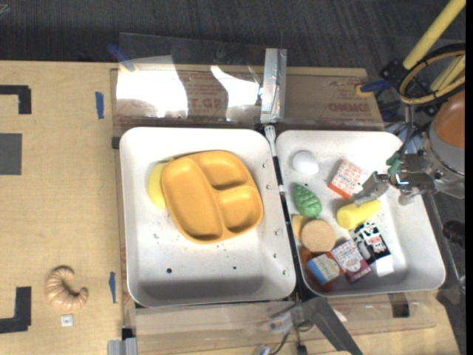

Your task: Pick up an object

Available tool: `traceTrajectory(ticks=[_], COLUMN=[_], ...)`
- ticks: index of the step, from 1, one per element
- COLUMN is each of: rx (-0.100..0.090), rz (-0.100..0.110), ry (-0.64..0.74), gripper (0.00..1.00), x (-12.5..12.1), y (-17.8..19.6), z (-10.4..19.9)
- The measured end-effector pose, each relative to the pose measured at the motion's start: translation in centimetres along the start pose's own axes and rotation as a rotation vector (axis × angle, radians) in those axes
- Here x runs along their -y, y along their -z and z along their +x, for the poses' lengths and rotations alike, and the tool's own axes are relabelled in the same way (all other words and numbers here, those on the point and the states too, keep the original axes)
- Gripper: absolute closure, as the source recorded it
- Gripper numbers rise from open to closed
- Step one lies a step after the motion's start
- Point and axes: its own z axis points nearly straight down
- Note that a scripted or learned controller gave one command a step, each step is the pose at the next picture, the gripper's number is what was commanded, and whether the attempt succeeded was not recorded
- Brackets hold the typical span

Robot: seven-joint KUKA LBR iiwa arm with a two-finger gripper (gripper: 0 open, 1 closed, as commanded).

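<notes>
The right bin (432,254) holds several small items: a white ball (304,162), an orange-and-white box (347,178), a green toy (306,200), a yellow piece (357,214), a tan round piece (318,236), small printed cartons (344,259) and a black-and-white box (372,243). My gripper (373,186) hangs over the right half of this bin, just above the yellow piece and right of the orange-and-white box. Nothing is visibly held in it.
The left bin (140,265) carries an orange divided tray (211,194) lying over a yellow item (155,185). A tan croissant-shaped toy (66,288) lies on the bench at the far left. Cables and a yellow pole (436,28) stand at the upper right.
</notes>
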Motion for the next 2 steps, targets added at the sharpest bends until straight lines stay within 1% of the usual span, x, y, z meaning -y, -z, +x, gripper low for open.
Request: traceTrajectory(ticks=[1,2], rx=[0.000,0.003], rz=[-0.001,-0.045], ry=[-0.141,-0.486], gripper=[0.00,0.00], x=[1.7,-2.3], y=[-13.4,-16.0], z=[0.8,0.2])
